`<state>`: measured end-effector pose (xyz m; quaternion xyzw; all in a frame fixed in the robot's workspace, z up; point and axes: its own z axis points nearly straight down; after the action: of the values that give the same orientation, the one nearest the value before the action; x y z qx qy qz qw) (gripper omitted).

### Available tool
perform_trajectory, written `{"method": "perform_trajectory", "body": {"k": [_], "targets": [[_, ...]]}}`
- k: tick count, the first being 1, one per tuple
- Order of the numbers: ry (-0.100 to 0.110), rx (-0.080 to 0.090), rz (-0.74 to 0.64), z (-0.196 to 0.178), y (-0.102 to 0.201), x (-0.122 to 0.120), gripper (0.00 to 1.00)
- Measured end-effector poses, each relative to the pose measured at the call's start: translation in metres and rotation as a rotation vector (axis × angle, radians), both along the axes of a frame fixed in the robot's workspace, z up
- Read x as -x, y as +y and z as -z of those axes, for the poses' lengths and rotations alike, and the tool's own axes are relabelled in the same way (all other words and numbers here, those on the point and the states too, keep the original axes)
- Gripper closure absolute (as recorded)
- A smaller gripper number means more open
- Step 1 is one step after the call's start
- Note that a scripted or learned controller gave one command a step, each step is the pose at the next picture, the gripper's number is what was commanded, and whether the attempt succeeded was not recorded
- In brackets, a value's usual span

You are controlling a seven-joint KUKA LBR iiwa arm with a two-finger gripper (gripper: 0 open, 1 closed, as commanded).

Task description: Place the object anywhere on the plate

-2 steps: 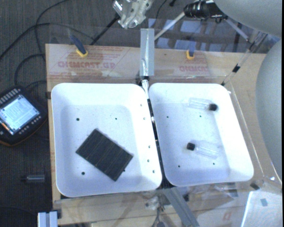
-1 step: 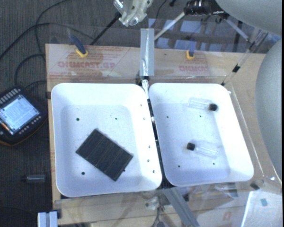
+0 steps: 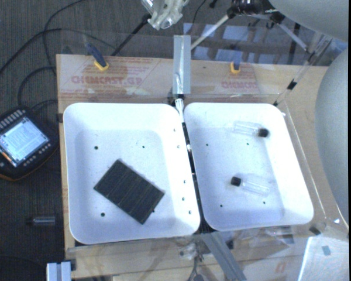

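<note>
Your dark plate (image 3: 129, 191) lies flat in the left bin (image 3: 76, 157), tilted diagonal. Two clear vials with black caps sit in the right bin (image 3: 292, 180), well apart: one (image 3: 250, 129) near the back, one (image 3: 250, 184) nearer the front. Grey arm (image 3: 316, 4) up at top right; pincer state, you cannot tell

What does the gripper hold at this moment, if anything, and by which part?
It cannot be told. Both clear vials lie loose in the right bin, and the dark plate lies alone in the left bin.
</note>
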<state>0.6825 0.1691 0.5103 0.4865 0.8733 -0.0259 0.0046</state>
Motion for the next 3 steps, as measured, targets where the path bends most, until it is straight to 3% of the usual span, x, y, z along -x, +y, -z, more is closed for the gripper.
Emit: {"method": "perform_trajectory", "body": {"k": [3], "targets": [[0.001,0.013,0.000,-0.022,0.003,-0.004,1.00]]}}
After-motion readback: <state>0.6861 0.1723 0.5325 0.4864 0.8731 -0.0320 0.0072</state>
